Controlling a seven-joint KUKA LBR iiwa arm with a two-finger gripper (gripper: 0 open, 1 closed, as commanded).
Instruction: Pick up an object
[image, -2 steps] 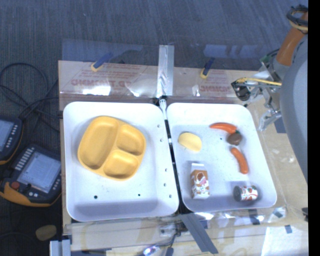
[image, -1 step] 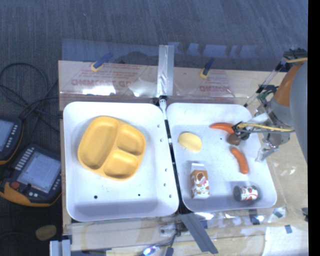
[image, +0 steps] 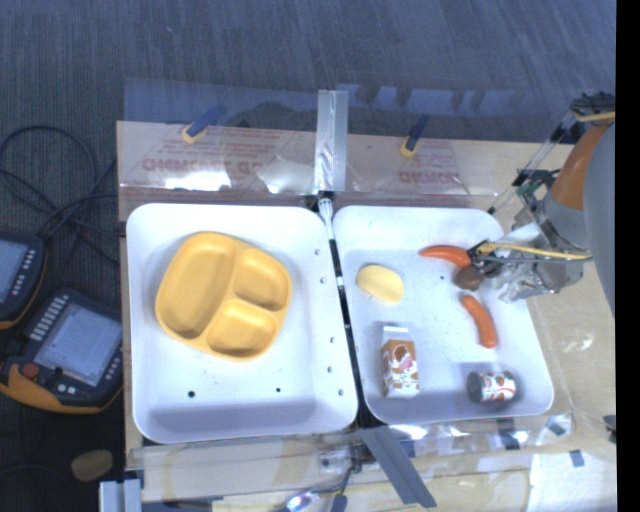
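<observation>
Two white bins on the worktop: the left bin (image: 150, 400) carries one yellow divided plate (image: 223, 294). The right bin (image: 440, 405) holds two sausages (image: 479, 320) (image: 443, 254), one carton (image: 399, 366), one lemon (image: 380, 283), one can (image: 491, 385). The tool (image: 478, 266) hovers by the upper sausage; whether it's apart or together, can't tell.
</observation>
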